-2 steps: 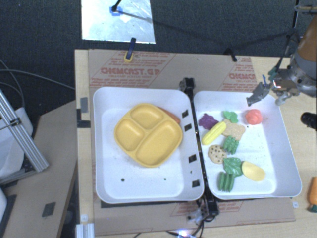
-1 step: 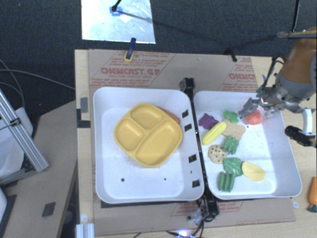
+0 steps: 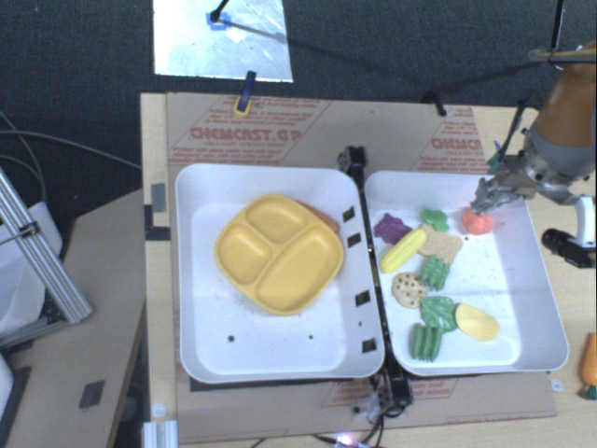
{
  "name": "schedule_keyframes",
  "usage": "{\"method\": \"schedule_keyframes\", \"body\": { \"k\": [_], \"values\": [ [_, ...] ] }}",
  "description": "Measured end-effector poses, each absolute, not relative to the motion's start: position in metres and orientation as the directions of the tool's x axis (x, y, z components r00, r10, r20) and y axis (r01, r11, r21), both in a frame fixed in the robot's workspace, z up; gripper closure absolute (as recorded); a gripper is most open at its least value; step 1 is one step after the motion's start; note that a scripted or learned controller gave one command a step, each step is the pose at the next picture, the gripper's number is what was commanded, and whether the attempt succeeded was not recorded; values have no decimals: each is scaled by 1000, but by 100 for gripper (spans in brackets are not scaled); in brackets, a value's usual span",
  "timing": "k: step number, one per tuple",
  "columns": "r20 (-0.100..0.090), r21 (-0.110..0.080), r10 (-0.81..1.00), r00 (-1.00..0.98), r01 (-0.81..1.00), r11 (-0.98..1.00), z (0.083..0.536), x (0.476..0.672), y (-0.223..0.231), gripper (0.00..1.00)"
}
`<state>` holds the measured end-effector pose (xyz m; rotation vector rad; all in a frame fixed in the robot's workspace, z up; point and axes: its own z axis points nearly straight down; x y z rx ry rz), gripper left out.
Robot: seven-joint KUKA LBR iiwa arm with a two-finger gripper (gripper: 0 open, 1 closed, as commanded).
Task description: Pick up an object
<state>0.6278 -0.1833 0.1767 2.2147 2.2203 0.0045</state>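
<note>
My gripper (image 3: pixel 487 203) hangs over the far right part of the right bin (image 3: pixel 522 278), its tips just above a small red-orange toy (image 3: pixel 478 223). I cannot tell whether the tips touch the toy. In the same bin lie a purple piece (image 3: pixel 392 226), a yellow corn cob (image 3: pixel 404 248), a tan cracker (image 3: pixel 441 246), a green piece (image 3: pixel 434 218), a green broccoli-like piece (image 3: pixel 433 273), a round cookie (image 3: pixel 408 290), a green vegetable bunch (image 3: pixel 431 325) and a yellow lemon-shaped piece (image 3: pixel 478 323).
The left bin (image 3: pixel 201 325) holds a yellow divided plate (image 3: pixel 278 253) with a reddish thing peeking out behind it. A black divider (image 3: pixel 366 250) runs between the bins. The arm's grey wrist with its orange band (image 3: pixel 569 110) enters from the upper right.
</note>
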Motion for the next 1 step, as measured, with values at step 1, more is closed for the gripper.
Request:
{"method": "schedule_keyframes", "body": {
  "k": [1],
  "values": [
    [-2, 4, 1000, 3, 1000, -3, 263, 554, -209, 100]
  ]
}}
